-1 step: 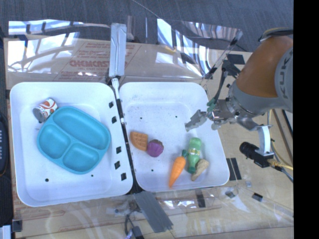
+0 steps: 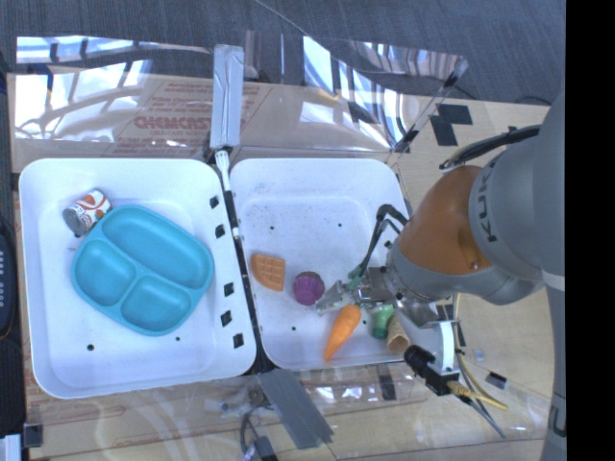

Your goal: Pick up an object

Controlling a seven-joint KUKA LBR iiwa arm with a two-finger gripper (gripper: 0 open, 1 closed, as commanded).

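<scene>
Low in the right bin (image 2: 288,176), the carrot (image 2: 342,330) lies just beside the claw (image 2: 338,296), whose state I cannot tell. It looks light, stiff and smooth; gripping across its thick orange middle seems safest.

This looks like a robot lab or test cell. Two shallow white bins (image 2: 38,257) sit side by side on a bench, ringed by clear plastic sheeting (image 2: 317,94) that catches glare. A grey and orange industrial arm (image 2: 480,229) reaches in from the right, trailing cables. Toy food (image 2: 341,329) and a blue divided plate (image 2: 142,269) serve as props. Dark carpet (image 2: 144,3) lies beyond.
</scene>
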